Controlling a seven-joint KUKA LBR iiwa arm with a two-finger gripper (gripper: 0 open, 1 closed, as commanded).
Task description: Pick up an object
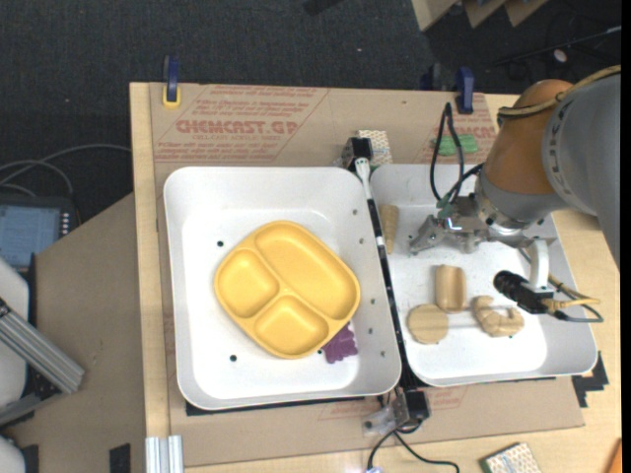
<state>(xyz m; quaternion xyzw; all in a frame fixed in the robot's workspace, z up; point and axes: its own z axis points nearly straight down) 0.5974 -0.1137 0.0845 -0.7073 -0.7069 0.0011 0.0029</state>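
Hand (441, 233) at right bin's (567, 358) upper part, fingers' spread indiscernible; best lowered squarely over wooden cylinder (450, 287), clear of disc (428, 323).

Looks like a robotics lab: two white bins (187, 264) sit on a board (246, 116) printed "CHEMCAST", held by blue clamps (173, 77) at its top edge. Loose cables (59, 161) trail over dark carpet (89, 28) at upper left, and a robot arm (552, 146) reaches in from the right.
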